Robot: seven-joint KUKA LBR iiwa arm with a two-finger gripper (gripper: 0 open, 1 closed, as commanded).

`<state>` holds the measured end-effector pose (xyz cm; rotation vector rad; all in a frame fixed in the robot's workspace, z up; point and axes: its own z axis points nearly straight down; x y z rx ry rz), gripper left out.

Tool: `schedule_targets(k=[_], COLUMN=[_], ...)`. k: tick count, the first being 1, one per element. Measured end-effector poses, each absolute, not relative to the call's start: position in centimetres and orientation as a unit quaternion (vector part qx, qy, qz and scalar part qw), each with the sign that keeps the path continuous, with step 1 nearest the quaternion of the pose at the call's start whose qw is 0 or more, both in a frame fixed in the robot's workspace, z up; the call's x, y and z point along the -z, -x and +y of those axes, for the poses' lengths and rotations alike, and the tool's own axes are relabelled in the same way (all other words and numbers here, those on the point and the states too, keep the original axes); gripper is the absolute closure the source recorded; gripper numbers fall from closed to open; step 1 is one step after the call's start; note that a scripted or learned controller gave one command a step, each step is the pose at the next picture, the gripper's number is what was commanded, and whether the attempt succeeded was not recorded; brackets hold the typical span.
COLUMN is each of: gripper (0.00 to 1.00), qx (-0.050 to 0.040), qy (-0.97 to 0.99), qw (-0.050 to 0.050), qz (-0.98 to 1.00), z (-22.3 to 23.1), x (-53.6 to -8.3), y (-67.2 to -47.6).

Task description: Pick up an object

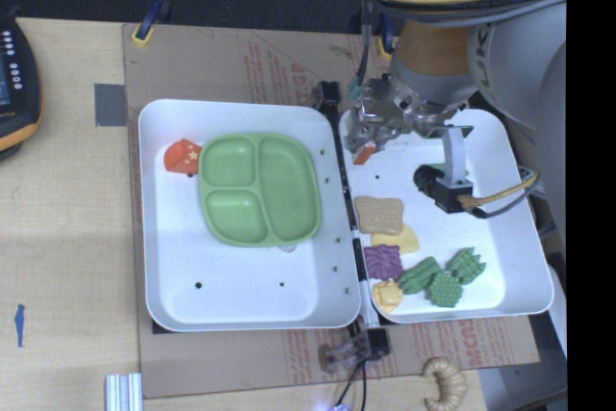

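My gripper (371,122) hangs over the far left corner of the right bin (515,207), close to the wall between the two bins. A small red-orange piece (364,153) shows just below it; whether it is held or lies on the bin floor I cannot tell. Nearer the front of that bin lie a brown toast slice (379,213), a yellow piece (406,240), a purple piece (383,261), several green toy vegetables (445,288) and a small yellow item (387,295).
The left bin (173,284) holds a green divided plate (260,188) and a red item with a yellow star (181,157). A beige curled thing (445,382) lies on the cardboard in front of the bins. A controller (14,82) sits at the far left.
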<state>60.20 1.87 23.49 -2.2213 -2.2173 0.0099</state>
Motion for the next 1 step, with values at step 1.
schedule_targets(k=[1], gripper=[1.00], qx=[-0.0040], qy=[0.704], qw=[0.003], qz=[-0.710], z=[6.04], x=[-18.88], y=[-62.25])
